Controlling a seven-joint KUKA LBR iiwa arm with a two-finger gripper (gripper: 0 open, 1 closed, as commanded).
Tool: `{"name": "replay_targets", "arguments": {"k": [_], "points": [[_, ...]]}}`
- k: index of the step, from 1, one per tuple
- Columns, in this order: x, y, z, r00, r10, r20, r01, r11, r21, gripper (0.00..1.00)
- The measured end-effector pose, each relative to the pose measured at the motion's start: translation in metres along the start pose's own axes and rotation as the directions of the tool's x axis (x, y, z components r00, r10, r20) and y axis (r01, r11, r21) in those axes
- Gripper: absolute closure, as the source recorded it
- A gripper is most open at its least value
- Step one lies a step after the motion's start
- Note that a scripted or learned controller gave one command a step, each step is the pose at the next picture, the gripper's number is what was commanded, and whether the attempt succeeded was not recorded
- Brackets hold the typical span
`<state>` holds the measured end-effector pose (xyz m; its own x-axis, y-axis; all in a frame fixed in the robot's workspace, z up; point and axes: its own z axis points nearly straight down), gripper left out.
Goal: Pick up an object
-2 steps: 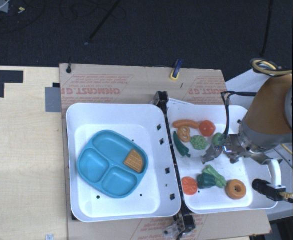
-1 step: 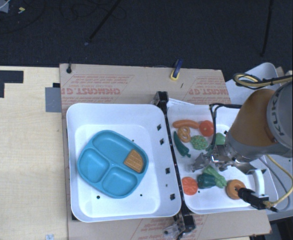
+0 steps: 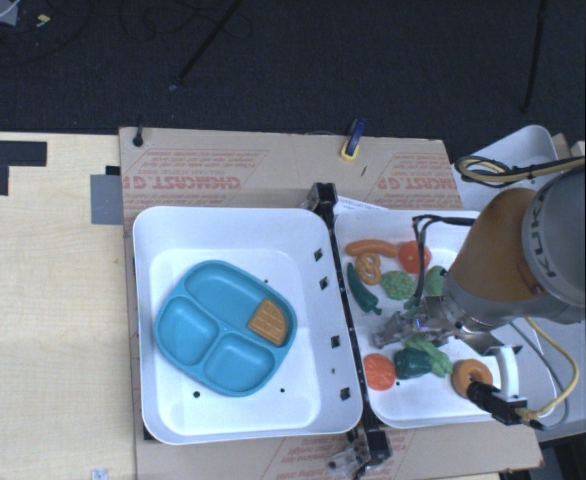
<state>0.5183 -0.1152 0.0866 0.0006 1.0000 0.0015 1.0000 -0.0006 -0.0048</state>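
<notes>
The right bin holds several toy foods. Among them are an orange sausage, a pretzel, a red tomato, a green broccoli, a dark green pepper, a red-orange ball, a leafy green piece and a donut. My gripper hangs low over the middle of this bin, just above the leafy green piece and below the broccoli. The arm's grey and orange wrist covers the bin's right part.
The left bin holds a blue divided plate with a tan waffle piece in its right compartment. A black divider separates the bins. Cables run along the right bin's edge.
</notes>
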Motion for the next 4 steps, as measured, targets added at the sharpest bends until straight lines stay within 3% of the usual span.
{"name": "replay_targets", "arguments": {"k": [1,3,4], "points": [[-0.001,0.0,-0.011,1.0,0.006,-0.001,-0.006,1.0,0.0,1.0],[-0.013,0.008,-0.12,1.0,-0.001,0.002,0.001,1.0,-0.006,1.0],[-0.013,0.009,-0.142,1.0,-0.002,0.001,0.002,1.0,-0.004,1.0]]}}
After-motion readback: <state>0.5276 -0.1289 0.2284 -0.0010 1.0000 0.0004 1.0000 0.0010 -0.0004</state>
